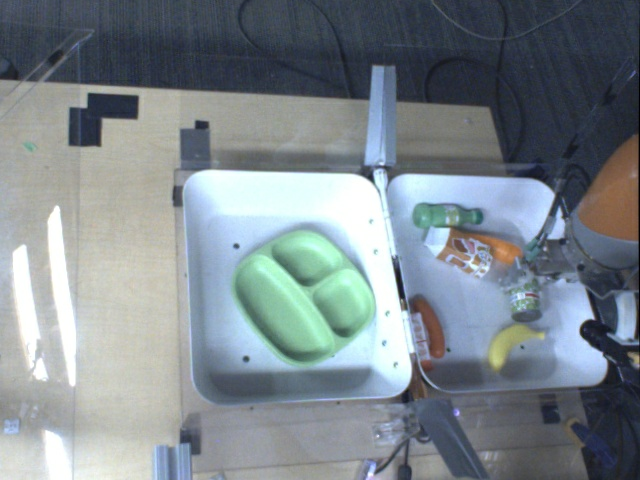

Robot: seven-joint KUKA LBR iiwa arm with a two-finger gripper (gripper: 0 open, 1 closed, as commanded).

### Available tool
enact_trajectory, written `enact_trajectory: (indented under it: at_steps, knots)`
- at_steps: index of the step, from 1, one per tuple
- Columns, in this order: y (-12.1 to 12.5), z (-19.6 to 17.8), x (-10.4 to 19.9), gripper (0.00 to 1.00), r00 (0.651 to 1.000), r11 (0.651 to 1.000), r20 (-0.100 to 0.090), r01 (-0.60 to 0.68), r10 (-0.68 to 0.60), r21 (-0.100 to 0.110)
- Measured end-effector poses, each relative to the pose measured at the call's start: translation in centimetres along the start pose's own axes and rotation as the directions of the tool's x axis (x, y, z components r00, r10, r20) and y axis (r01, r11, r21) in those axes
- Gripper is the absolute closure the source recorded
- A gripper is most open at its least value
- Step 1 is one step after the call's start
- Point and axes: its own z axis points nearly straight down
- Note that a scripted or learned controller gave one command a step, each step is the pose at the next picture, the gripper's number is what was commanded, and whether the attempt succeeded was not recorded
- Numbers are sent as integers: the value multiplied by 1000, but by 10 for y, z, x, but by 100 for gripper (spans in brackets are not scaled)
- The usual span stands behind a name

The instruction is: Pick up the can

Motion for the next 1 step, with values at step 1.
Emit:
enact_trajectory:
  at_steps: [1]
  knots:
    - [26,-88,38,100,980,980,1,-197,197,4]
